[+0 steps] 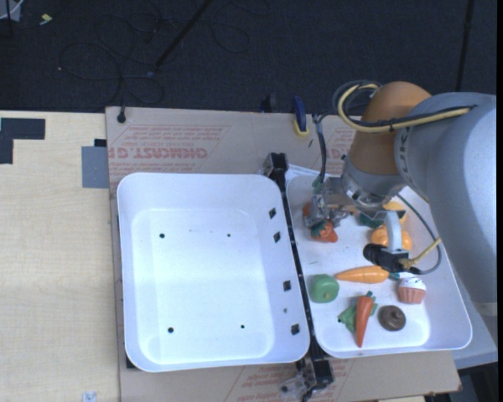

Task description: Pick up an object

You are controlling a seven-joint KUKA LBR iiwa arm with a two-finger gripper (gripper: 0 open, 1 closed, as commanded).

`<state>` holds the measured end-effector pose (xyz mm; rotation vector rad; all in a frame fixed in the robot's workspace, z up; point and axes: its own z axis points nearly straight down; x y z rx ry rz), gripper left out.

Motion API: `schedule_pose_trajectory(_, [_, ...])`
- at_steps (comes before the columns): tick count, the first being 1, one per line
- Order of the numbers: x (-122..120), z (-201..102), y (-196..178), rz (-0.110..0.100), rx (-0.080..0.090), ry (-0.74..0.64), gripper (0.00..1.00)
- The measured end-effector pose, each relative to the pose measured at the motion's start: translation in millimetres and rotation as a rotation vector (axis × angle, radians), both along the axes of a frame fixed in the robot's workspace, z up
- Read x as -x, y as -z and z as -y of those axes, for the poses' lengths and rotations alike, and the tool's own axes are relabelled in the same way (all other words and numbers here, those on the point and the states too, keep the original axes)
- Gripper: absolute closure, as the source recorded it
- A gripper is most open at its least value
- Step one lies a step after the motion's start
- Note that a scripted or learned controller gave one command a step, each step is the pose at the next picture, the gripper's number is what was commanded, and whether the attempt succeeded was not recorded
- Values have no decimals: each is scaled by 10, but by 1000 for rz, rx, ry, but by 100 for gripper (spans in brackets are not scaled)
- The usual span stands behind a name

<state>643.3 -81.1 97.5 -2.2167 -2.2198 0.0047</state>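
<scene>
- Now, the left bin (142, 224) shows a bare white floor.
- Inside the right bin (453, 329): a green apple (324, 288) by its left wall, two carrots (362, 275) mid-bin and lower, a cupcake (412, 290), and a brown donut (392, 317) toward the front edge.
- At its back left corner, the gripper (325, 216) hangs over a small red toy (325, 234); whether the jaws are spread or closed, I cannot tell.

A robotics lab. Grey industrial arm (453, 166), two shallow white plastic bins (142, 199) on cardboard-covered bench (184, 145). Loose black cables (151, 32) behind.
</scene>
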Motion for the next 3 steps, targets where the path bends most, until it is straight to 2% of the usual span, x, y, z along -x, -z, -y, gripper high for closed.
schedule_pose_trajectory(1, [-30, -528, -962, 13, -1, -3, 100])
schedule_pose_trajectory(2, [-2, -1328, -921, 3, -3, -5, 100])
schedule_pose_trajectory(3, [7, -2427, -946, 2, -4, -8, 100])
